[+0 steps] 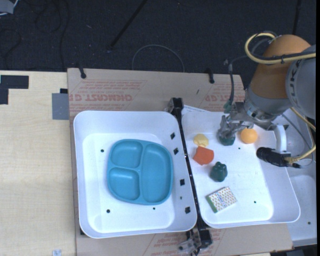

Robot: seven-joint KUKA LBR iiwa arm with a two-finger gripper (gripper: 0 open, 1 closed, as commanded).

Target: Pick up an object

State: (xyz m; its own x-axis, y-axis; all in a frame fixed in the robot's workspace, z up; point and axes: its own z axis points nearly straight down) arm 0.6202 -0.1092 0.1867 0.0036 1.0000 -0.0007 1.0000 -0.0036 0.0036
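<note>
White plastic bins, two, are set side by side on cardboard on the table (26, 159). The left bin (90, 127) is occupied by a blue divided plate (140, 171) with three compartments, lying flat near its middle.

The right bin (256, 196) is seen to contain several small objects. A yellow piece (201, 140) lies near the bin's left wall, with an orange-red block (204, 156) just beside it on the near side. A dark green object (219, 172) rests a little to the right of the block. A flat speckled rectangular item (222, 199) lies tilted toward the near edge, apart from the others. An orange ball (248, 136) sits toward the far right part of the bin.

The arm (280, 73) is reached in from the right, and the gripper (227, 137) is lowered into the far part of the right bin, between the yellow piece and the orange ball. A small dark teal object (228, 140) is seen at the gripper's tip; whether it is pinched or merely touched cannot be told, nor whether the gripper is spread or pressed together.
</note>
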